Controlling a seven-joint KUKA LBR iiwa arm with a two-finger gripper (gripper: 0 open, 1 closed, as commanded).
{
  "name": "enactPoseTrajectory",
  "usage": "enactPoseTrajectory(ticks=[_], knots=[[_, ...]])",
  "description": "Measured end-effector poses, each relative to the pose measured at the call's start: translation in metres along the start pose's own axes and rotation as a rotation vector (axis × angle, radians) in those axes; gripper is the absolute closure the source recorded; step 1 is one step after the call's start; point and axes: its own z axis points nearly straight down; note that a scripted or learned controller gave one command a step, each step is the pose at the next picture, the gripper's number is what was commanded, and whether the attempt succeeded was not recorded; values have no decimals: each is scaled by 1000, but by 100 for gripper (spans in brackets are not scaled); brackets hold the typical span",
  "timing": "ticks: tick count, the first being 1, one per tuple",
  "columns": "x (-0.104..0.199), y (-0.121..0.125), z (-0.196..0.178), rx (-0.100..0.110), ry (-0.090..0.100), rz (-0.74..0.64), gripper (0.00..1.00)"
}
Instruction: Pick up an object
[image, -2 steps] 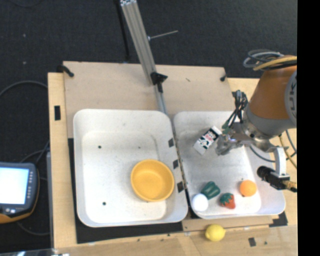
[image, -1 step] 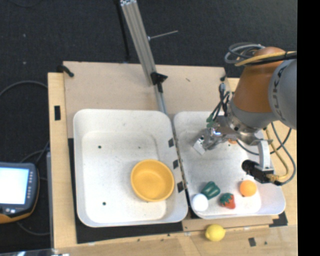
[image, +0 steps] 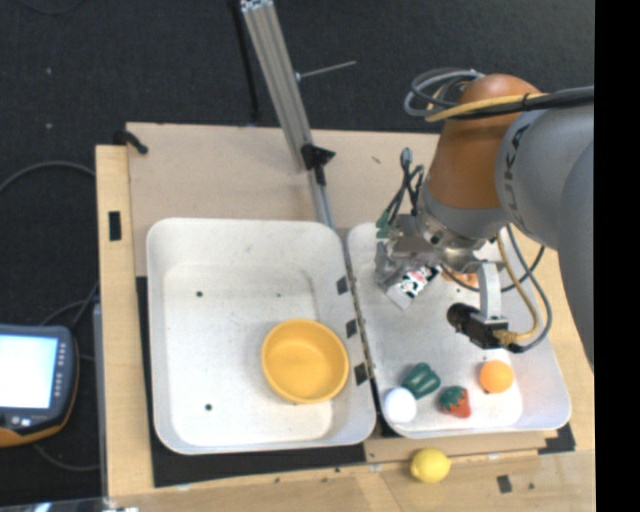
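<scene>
A yellow lemon (image: 430, 465) lies on the surface (image: 230, 180) at the near edge, just outside the right bin (image: 540, 400). Inside that bin, along its near wall, 4 small things sit in a loose row: a white ball (image: 400, 406) at the left corner, a green piece (image: 421, 379) just beside and a little behind it, a red strawberry-like piece (image: 456, 401) with a green top, and an orange ball (image: 495, 376) to the right of that. None of the 4 is touched by the arm.

In the left bin (image: 200, 260), a yellow bowl (image: 305, 360) stands upright near the right wall, toward the near side.

Farther back in the right bin, the tool (image: 405, 278) hangs over the bin's far left part, close to the divide between the 2 bins, well apart from the row of small things. Its lower end is a jumble of grey metal and a white block with dark marks; whether it is spread or closed I cannot tell, and nothing can be seen gripped in it. A black fitting with cables (image: 480, 325) hangs off the wrist to the right. Above sits the orange band (image: 470, 165) and the grey arm (image: 550, 170).

Beyond the bins, a slanted metal rail (image: 285, 90) rises from the surface, and a screen (image: 30, 380) rests at the left edge
</scene>
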Motion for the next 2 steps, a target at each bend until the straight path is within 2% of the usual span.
enactPoseTrajectory(ticks=[2], knots=[[110, 18, 13, 1, -1, 0, 100]])
